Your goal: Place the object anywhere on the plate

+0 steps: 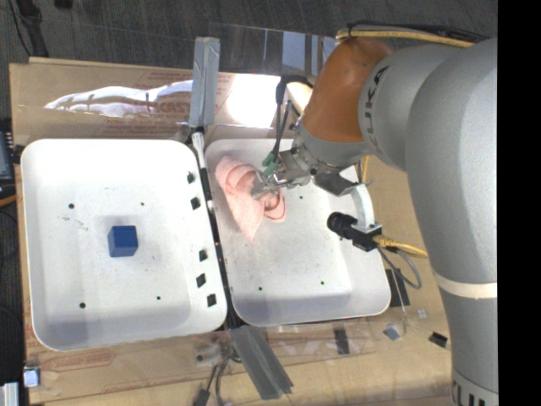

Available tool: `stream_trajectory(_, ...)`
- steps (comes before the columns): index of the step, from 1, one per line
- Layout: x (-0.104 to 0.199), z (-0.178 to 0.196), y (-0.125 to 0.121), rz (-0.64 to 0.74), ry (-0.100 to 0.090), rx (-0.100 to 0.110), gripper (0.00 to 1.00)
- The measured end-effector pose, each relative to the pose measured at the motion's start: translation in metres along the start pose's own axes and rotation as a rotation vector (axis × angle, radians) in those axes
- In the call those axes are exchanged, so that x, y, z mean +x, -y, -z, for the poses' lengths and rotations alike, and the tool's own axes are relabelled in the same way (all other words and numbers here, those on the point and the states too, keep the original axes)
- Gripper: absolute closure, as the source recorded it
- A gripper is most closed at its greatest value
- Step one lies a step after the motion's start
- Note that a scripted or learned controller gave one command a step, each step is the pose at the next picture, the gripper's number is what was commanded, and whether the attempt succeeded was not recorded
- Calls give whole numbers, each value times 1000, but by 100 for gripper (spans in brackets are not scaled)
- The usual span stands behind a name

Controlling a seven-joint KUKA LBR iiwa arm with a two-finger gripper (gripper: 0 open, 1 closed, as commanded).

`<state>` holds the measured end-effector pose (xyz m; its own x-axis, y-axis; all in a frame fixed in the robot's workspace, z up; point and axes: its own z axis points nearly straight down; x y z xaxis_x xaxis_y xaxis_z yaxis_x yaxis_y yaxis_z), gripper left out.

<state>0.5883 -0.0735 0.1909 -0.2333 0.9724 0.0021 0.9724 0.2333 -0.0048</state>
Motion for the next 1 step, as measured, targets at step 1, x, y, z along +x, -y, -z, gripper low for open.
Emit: stream_trajectory(1, 1, 40, 0, 6, 1, -2, 100)
